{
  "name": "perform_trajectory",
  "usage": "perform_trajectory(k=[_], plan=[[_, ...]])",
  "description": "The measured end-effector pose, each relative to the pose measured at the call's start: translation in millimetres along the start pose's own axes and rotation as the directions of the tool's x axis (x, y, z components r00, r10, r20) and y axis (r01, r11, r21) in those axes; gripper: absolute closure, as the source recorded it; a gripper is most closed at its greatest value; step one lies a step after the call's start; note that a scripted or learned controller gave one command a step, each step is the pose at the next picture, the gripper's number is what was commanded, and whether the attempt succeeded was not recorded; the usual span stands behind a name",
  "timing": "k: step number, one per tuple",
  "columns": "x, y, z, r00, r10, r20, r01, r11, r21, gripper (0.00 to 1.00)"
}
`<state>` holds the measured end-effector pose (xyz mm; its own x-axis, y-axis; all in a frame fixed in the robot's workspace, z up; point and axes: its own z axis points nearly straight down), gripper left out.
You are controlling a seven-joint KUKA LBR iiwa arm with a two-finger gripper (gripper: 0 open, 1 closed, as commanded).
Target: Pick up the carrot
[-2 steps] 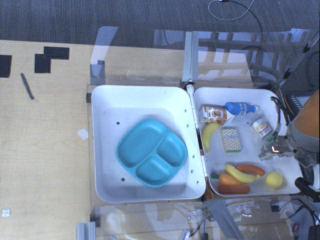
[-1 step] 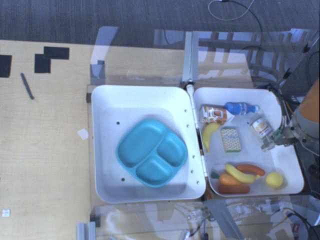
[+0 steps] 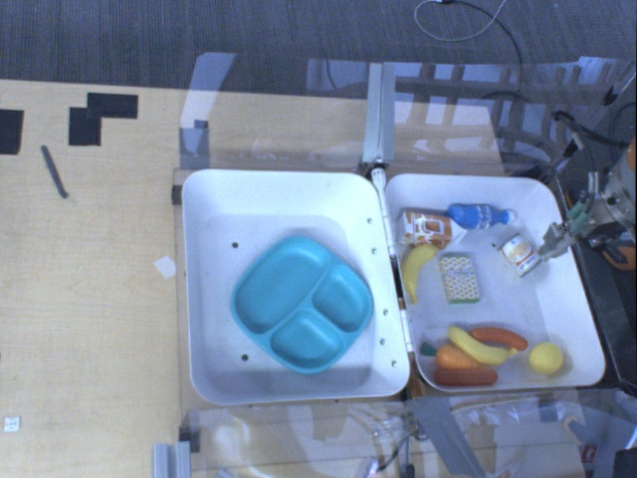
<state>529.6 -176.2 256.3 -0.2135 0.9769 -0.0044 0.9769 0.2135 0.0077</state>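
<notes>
Nearest the camera, along the near wall of the right bin (image 3: 587, 312), lies a cluster of play food: the carrot (image 3: 450, 358) at its left end, touching a banana (image 3: 476, 347), with sausages and a lemon (image 3: 544, 358) alongside. Nothing has been lifted; the carrot rests untouched. At the bin's far right edge the gripper (image 3: 550, 241) hovers near a small can (image 3: 518, 252), well apart from the carrot; its opening I cannot tell. Approach, grasp and lift all remain.
</notes>
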Motion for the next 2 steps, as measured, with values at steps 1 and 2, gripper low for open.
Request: perform_trajectory(k=[1,2], plan=[[-25,-24,96,0.988,0.155,-0.002,-0.155,0.988,0.005,1.00],[-23,-32,167,0.926,0.377,-0.001,-0.377,0.926,-0.001,1.00]])
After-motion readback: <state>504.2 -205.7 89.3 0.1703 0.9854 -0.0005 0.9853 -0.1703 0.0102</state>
